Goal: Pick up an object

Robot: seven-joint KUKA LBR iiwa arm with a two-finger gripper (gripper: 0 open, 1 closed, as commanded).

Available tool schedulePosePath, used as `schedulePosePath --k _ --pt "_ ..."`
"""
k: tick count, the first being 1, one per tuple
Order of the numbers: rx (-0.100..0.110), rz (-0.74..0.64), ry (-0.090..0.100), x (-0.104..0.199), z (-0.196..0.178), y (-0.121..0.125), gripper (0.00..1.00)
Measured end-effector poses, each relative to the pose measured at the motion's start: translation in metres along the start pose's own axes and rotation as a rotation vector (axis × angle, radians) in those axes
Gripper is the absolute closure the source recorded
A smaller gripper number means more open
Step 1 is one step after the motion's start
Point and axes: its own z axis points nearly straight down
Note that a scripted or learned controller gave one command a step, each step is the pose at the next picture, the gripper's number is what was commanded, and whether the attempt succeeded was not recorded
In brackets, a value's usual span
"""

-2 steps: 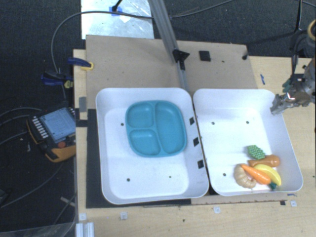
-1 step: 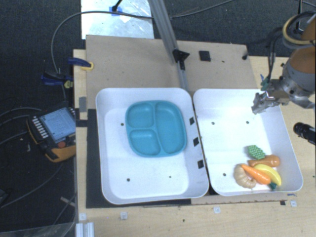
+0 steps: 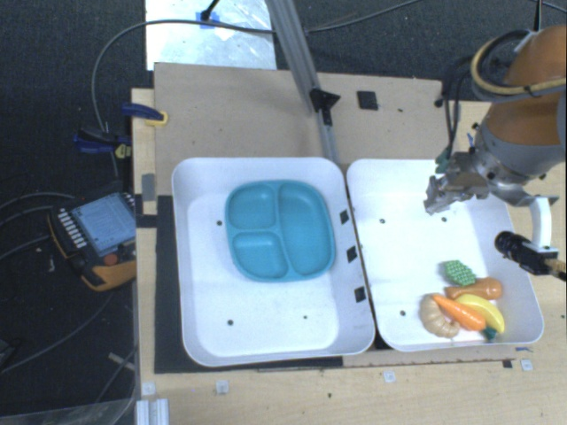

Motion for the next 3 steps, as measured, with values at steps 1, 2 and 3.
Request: schedulePosePath --k 1,2,3 --pt "-0.001 -0.001 0.001 0.052 -0.002 -0.007 1.0" --pt "0.001 0.0 0.001 0.103 0.018 -0.011 1.0" --pt "0.0 -0.002 0.001 0.165 0.029 -0.009 1.0"
